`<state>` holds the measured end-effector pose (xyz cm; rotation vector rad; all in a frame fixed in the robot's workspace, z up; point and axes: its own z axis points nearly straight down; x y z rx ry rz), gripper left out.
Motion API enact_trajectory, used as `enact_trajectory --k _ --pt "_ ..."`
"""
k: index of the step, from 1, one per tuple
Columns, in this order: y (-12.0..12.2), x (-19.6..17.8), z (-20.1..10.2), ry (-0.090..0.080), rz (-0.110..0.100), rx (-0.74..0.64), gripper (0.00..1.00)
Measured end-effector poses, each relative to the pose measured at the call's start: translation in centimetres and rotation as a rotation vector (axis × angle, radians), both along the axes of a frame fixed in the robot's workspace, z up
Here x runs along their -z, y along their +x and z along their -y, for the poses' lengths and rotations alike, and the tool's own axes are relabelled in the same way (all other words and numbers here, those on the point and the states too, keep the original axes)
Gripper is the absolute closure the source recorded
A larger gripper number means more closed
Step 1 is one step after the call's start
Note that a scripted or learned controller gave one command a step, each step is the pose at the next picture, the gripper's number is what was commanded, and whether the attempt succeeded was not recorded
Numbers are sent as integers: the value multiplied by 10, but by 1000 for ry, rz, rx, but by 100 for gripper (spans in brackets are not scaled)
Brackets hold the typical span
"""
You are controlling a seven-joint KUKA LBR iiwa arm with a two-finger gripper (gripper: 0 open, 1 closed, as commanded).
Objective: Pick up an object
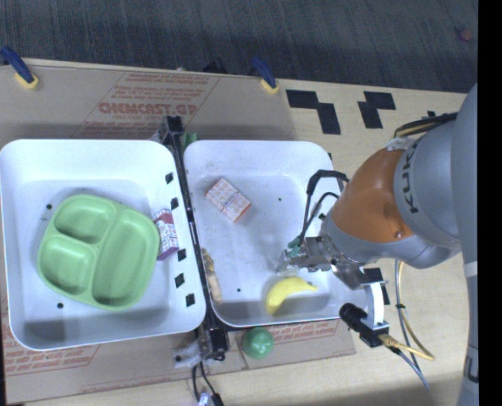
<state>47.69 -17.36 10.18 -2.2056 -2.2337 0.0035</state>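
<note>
As viewed from above, found gripper (306,256) low inside the right bin (259,155), near its front right corner, under the orange-banded wrist. Hangs just above and beside the upper end of a yellow banana (289,293); cannot tell whether touching. Cannot tell whether released or clenched, since hidden by the wrist housing; nothing seen grasped.

Judged the banana the likeliest target: lies flat on the bin floor close to the front wall, nearest the tool. Expect awkward access there, with little room between fruit and wall for a straight descent.

Noted also in the right bin a small pinkish box (228,200), well apart from the banana, in open floor and easier to reach. Recorded in the left bin (13,167) a green divided plate (94,248), with a small purple-and-white packet (168,231) just beside it against the inner wall. Observed a green ball (256,342) outside both bins, on the cardboard at the front edge.

Assessed task as not yet done: no object lifted.
</note>
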Motion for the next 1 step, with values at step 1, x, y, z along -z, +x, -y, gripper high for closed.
enact_trajectory --k 1 --pt "0 -65 38 -1 4 9 100"
